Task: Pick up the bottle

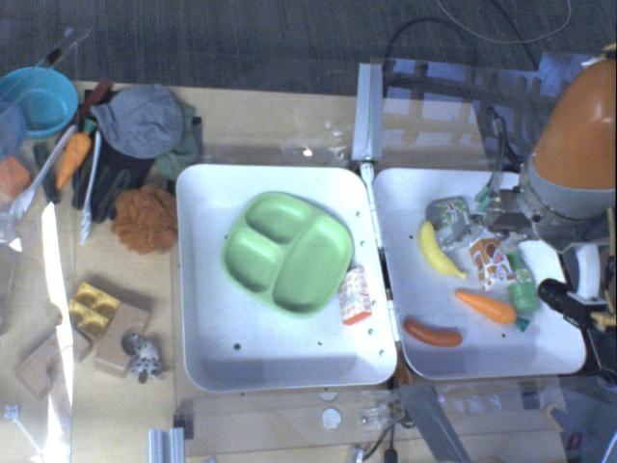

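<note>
Reaching in from the right edge of the frame, with the gripper hanging over the upper part of the right bin, close above a crumpled silvery-green packet and a small printed carton. Being unable to tell whether that gripper is spread or pressed together, as dark hardware and clutter are blurring its tip; seeing nothing clearly pinched in it. Locating the likeliest target, a small white bottle with a red label, in the left bin: lying near that bin's right wall, lower middle of the frame, just beside the right rim of the green divided plate and perhaps touching it. Noting the bottle resting well apart from the gripper, across the divider between the two bins. Judging the task as barely begun: no grasp made, no lift, the bottle sitting on the bin floor. Leaving nearly everything to do, namely crossing leftward over the divider, coming down over the bottle, closing on it without catching the plate or the bin wall, and raising it. Sharing the right bin with a banana, a carrot and a sausage, none of them wanted here. Hedging slightly: a green object at the right, partly hidden beneath the arm, being too unclear to name.
</note>
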### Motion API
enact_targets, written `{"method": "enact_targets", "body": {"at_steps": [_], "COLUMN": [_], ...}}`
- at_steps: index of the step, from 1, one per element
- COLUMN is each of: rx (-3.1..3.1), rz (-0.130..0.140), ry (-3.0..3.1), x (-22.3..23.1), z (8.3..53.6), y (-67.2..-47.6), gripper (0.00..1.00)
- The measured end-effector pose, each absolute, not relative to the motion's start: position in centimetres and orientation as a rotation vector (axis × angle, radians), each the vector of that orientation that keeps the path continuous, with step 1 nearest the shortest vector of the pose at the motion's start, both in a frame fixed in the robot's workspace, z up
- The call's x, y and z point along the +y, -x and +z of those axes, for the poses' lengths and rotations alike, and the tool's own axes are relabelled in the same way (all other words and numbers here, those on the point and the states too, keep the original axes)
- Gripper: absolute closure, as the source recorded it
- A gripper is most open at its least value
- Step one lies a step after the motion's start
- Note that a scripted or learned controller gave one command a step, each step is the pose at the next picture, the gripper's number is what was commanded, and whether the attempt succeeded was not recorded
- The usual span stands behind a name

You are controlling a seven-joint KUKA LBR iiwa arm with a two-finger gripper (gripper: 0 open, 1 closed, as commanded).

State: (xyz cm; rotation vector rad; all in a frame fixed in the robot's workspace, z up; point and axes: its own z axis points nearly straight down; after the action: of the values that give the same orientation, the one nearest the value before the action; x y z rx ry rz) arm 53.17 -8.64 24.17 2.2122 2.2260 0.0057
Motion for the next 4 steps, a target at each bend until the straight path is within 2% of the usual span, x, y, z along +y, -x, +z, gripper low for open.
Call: {"method": "enact_targets", "body": {"at_steps": [1, 2, 3, 4], "rx": [2.291, 2.32, 2.135, 2.072], "rz": [0.006, 0.011, 0.008, 0.006], "ry": [-2.14, -2.106, -2.296, -2.355], "x": [-14.8, -18.9, -20.5, -20.0], "z": [22.6, 10.4, 10.7, 10.1], "y": [-56.2, -57.2, -51.6, -48.9], "gripper": [0.0, 0.0, 0.0, 0.0]}}
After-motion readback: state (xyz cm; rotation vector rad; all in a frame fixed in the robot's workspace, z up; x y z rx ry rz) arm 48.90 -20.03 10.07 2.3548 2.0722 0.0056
